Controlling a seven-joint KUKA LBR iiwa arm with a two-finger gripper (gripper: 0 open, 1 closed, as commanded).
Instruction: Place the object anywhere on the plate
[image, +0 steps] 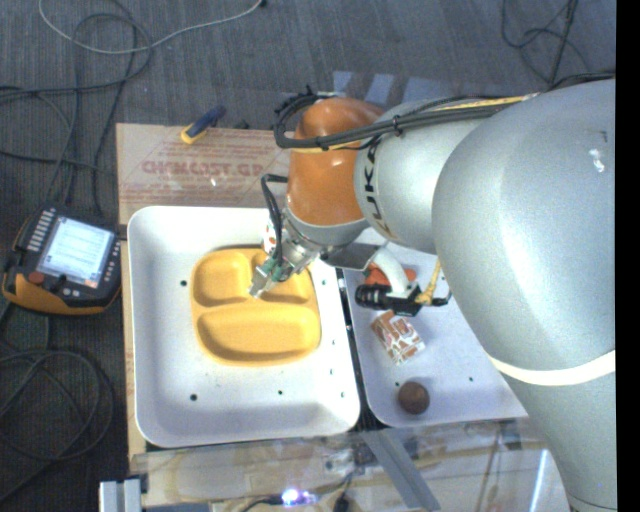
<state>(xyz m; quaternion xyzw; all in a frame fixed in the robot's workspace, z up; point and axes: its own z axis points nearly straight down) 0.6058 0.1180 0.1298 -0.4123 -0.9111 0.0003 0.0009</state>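
Grey arm's two-finger gripper (262, 283) hovers low over the yellow moulded divided plate (250, 335), perhaps carrying a small greenish object (272, 268), though I can't tell its grip, and releasing by the plate's divider could roll it into the shallow white bin (160, 330).

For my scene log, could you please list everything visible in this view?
left bin: one, white, on the bench
right bin: one, white, beside the left bin
plate: one, yellow, divided, in the left bin
packet: one, red and white, middle of the right bin
ball: one, brown, right bin, near its front
white-red item: one, right bin's far part, partly hidden by the arm
cardboard: one, brown, beyond the left bin
tool: one, blue and yellow, at the cardboard's far edge
pendant: one, orange and grey, left of the bins
cables: several, on the floor
arm: one, grey with orange band, from the right
pincer: one, over the plate
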